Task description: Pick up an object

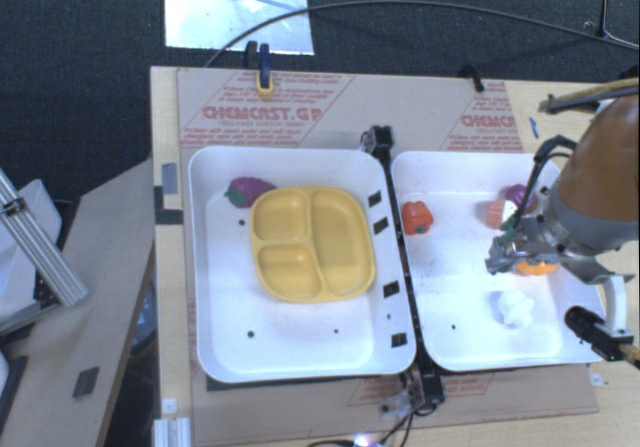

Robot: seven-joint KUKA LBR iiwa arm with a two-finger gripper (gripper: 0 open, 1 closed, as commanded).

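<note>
In the right bin [450,335] my gripper [507,257] hangs low at the end of the grey and orange arm [600,175]. An orange object [538,268] lies right against it, partly hidden by the wrist. Just below sits a small white object [516,308]. A pink-orange object [499,211] with a magenta piece [517,196] beside it lies a little above the gripper. Near that bin's left wall rests a red-orange pepper-like toy [416,216].
The left bin [225,335] holds a yellow divided plate [310,243] and a purple toy [248,191] at its upper left. A black divider with clips [392,235] runs between the bins. A black part [594,332] juts over the right bin's lower right corner.
</note>
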